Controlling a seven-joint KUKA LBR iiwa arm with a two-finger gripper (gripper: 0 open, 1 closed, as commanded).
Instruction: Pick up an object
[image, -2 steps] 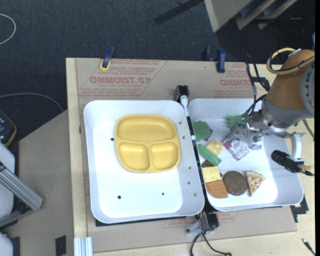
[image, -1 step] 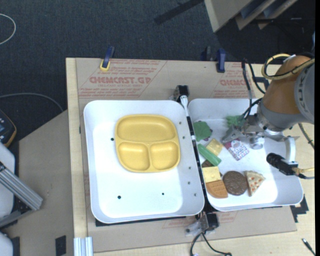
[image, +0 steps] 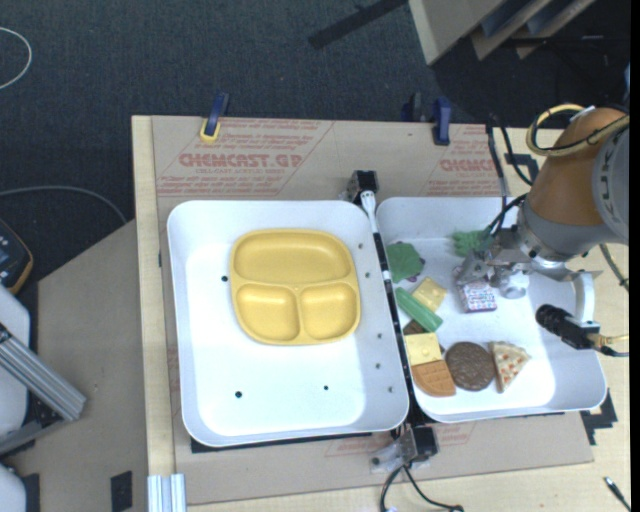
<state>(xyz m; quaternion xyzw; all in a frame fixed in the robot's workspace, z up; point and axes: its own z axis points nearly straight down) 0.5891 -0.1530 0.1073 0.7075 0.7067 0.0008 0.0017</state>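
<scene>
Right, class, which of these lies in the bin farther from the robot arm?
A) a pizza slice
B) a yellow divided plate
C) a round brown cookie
B: the yellow divided plate lies in the far bin, while the pizza slice and the brown cookie lie in the near bin, under the arm.

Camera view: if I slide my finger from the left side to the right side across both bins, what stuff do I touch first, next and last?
yellow divided plate → green leafy toy → round brown cookie → pizza slice
</scene>
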